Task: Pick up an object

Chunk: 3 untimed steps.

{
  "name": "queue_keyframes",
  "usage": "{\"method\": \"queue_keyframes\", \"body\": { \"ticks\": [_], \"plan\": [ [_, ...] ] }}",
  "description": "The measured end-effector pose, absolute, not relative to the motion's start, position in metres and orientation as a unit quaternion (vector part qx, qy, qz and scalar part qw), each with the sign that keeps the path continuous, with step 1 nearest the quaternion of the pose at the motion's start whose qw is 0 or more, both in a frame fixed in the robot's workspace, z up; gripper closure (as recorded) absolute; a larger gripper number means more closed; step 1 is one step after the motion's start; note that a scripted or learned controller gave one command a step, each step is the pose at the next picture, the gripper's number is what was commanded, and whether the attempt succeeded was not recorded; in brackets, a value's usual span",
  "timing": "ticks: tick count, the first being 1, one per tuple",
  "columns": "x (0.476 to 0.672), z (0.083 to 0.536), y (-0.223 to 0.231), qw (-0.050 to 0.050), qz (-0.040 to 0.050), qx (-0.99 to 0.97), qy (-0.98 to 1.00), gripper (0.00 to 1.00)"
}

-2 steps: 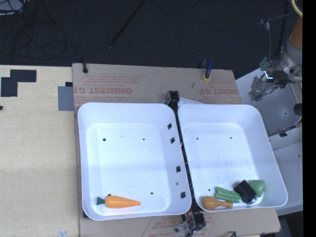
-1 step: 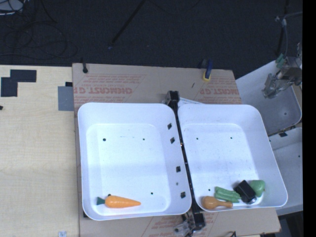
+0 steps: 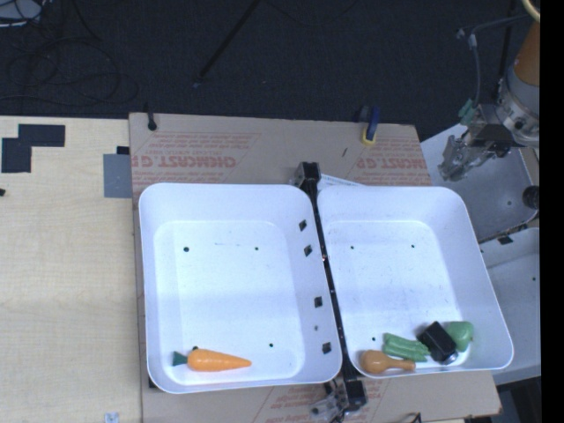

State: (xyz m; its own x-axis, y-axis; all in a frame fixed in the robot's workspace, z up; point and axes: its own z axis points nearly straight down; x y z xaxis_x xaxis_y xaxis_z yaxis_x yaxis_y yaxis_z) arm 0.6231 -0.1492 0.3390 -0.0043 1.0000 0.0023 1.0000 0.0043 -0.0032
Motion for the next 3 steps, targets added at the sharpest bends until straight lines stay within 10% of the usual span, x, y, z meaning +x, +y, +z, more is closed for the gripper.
{"method": "queue_keyframes", "body": {
  "ticks": [1, 2, 3],
  "plan": [
    [0.601, 0.35, -0.179, 0.001, 0.0009, -0.708, -0.706, 1.0],
    [0.641, 0.304, -0.215, 0.0, 0.0014, -0.707, -0.707, 1.0],
    [0.631, 0.361, -0.159, -0.002, -0.0014, -0.705, -0.709, 1.0]
  ]
}}
